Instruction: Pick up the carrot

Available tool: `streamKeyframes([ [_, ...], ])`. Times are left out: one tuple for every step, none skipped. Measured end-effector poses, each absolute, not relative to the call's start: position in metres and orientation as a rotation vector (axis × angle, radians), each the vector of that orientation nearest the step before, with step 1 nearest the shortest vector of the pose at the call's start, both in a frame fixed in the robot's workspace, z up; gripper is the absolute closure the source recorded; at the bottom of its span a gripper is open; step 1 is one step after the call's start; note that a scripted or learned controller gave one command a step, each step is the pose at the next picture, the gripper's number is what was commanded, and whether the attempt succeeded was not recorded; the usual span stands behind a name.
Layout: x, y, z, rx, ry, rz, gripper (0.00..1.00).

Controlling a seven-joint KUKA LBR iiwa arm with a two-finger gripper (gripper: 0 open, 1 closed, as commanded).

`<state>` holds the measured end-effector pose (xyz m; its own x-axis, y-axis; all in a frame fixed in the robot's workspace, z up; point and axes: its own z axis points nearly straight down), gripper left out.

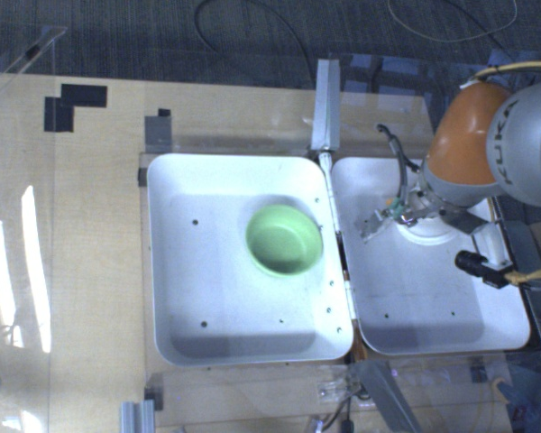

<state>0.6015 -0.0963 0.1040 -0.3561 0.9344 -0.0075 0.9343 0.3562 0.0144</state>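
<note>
Reaching arm (487,152) over right bin (433,314)

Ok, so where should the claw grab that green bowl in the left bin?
Probably the rim, coming straight down from above. The green bowl sits upright and open, with no handle. Its right edge lies close to the right wall of the left bin, so the rim's left side looks freer.

Two white bins (176,242), one green bowl (284,239), one grey and orange arm (496,147)
</note>
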Motion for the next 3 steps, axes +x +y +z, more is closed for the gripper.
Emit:
streamKeyframes([
  [0.555, -0.099, 0.099, 1.938, 2.423, 0.033, 0.0],
  [0.554, -0.206, 0.205, 1.637, 2.67, 0.003, 0.0],
  [0.637, -0.178, 0.188, 1.201, 2.894, 0.004, 0.0],
])
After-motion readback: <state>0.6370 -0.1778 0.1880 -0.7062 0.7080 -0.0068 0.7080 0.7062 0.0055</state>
